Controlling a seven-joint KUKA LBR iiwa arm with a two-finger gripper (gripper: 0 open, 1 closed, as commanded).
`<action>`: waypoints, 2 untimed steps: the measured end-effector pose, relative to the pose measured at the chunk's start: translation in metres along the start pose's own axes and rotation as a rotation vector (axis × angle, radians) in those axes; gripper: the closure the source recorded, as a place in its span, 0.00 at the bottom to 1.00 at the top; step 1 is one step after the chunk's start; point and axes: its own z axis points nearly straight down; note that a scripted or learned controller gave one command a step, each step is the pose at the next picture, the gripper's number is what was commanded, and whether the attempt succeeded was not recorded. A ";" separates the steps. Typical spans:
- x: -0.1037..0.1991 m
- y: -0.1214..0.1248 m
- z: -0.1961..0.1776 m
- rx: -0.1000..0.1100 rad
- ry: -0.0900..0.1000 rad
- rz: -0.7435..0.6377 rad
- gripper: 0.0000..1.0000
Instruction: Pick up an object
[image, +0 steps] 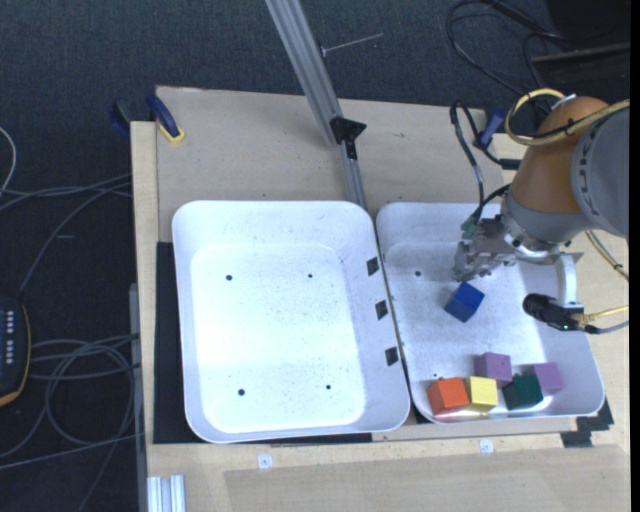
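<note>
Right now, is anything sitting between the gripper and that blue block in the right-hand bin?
Nothing visible. The gripper hangs just above and behind the blue block in the right bin. The other blocks lie clustered by the bin's near edge, well apart.

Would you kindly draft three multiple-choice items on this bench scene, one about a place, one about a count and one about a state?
1. Where is the small blue cube?
A. in the right white bin
B. in the left white bin
C. on the wooden bench

2. How many small blocks are clustered at the right bin's near edge?
A. two
B. five
C. eight

3. How does the blue cube sit?
A. stacked on the orange block
B. alone, just below the two-finger gripper
C. leaning against the yellow block

Answers: 1 A, it lies within the right bin's walls; 2 B, orange, yellow, green and two purple blocks; 3 B, it lies apart from the cluster.
</note>
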 end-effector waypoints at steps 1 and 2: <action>0.005 -0.007 -0.057 -0.006 -0.002 -0.001 1.00; 0.007 -0.008 -0.101 -0.007 -0.002 -0.001 1.00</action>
